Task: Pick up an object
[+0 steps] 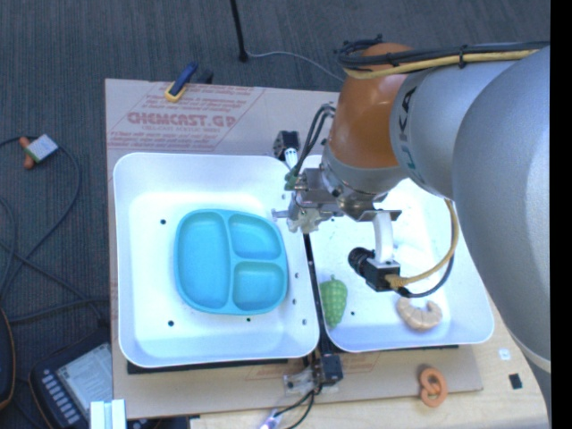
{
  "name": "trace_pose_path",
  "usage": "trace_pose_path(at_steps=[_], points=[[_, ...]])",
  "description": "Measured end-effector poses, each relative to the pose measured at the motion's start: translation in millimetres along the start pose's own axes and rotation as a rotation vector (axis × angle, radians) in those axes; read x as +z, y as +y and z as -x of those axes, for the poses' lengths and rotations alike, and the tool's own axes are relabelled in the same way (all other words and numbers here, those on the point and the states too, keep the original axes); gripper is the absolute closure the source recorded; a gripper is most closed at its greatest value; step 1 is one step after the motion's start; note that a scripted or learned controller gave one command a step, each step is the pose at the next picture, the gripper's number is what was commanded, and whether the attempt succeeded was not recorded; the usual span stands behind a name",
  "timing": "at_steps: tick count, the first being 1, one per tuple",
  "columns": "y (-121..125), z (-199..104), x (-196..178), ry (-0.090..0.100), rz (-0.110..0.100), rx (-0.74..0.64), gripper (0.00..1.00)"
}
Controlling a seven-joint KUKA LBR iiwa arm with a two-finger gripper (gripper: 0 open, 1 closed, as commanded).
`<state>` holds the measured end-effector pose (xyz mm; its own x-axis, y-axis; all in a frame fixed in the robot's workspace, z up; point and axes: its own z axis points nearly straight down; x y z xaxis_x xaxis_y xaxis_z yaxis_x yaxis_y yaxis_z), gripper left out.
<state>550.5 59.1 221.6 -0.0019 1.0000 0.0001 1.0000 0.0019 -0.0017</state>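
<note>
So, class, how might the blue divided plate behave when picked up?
The blue plate looks like moulded plastic, so probably stiff and light. Lying flat in the left bin, its low smooth rim may prove slippery to grip.

A: Where's the arm [474, 141]?
B: Reaching in from the right, orange band [371, 119] above the wrist [357, 181].
A: And the pincer [302, 211]?
B: Seemingly pointing down, mostly hidden under the wrist.
</note>
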Motion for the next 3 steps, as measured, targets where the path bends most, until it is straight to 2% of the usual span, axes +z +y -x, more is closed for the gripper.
trace_pose_path(at_steps=[1, 2, 3], points=[[-62, -10, -4, -0.001, 0.0, 0.002, 1.0], [-32, -52, 132, 0.003, 0.011, 0.002, 1.0], [-30, -116, 59, 0.0, 0.001, 0.0, 1.0]])
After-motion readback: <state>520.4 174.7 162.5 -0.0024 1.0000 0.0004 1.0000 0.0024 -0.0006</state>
